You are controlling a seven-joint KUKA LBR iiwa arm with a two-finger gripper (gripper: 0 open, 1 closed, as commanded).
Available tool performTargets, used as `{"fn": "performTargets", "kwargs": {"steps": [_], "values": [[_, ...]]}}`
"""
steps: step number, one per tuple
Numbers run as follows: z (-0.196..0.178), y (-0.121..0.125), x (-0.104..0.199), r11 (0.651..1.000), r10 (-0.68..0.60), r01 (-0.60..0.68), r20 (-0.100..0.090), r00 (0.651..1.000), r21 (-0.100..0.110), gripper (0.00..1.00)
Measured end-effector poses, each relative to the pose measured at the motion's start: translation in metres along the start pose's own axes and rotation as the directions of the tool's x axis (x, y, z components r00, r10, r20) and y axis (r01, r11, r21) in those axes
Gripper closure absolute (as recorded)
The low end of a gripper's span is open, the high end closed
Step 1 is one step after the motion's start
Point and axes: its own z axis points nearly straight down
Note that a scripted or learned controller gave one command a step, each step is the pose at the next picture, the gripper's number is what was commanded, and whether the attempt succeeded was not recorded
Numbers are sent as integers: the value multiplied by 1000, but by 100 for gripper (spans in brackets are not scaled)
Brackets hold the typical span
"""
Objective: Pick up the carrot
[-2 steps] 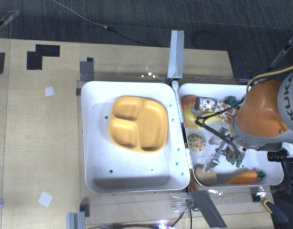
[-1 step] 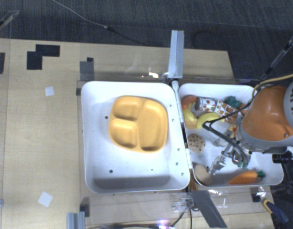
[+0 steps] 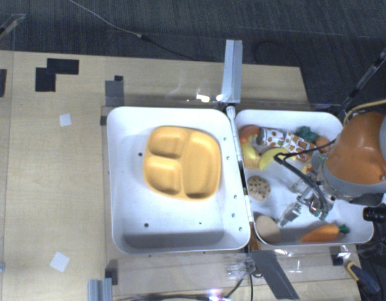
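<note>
The carrot, orange with a green top at its right end, lies flat along the front wall of the right bin. My gripper hangs just above and to the left of it, pointing down into the bin. Its fingers are open, one tip reaching toward the bin's middle and the other close to the carrot's upper edge. Nothing sits between them. The grey arm with its orange band covers the bin's right side.
A beige rounded item sits left of the carrot. A cookie, a yellow fruit, a red fruit and a patterned packet crowd the back. The left bin holds a yellow divided plate.
</note>
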Motion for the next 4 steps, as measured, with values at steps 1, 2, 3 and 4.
{"fn": "performTargets", "kwargs": {"steps": [1, 2, 3, 4], "values": [[-2, 13, 11, 879, 476, -476, 0, 879, 5, 0], [1, -20, -12, 585, 811, -811, 1, 585, 2, 0], [-15, 13, 11, 415, 910, -910, 3, 415, 7, 0], [1, -40, -24, 125, 992, -992, 4, 125, 1, 0]]}}
